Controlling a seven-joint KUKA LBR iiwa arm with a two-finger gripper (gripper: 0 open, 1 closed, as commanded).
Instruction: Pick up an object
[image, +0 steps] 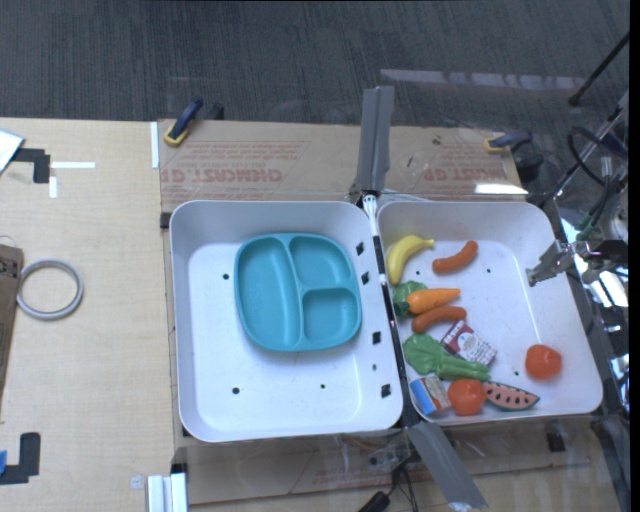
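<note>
At right bin's edge, end effector (548, 266), state unclear; sausage (455, 257) lies left

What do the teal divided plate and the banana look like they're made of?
The plate looks like moulded plastic or silicone: one even teal colour, matte, with rounded dividers. The banana looks like toy plastic: smooth, uniformly yellow, no bruises. I can't confirm either from looks alone.

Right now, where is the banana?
The banana lies in the right bin, at its upper left corner by the divider, left of a sausage and above the carrot.
</note>
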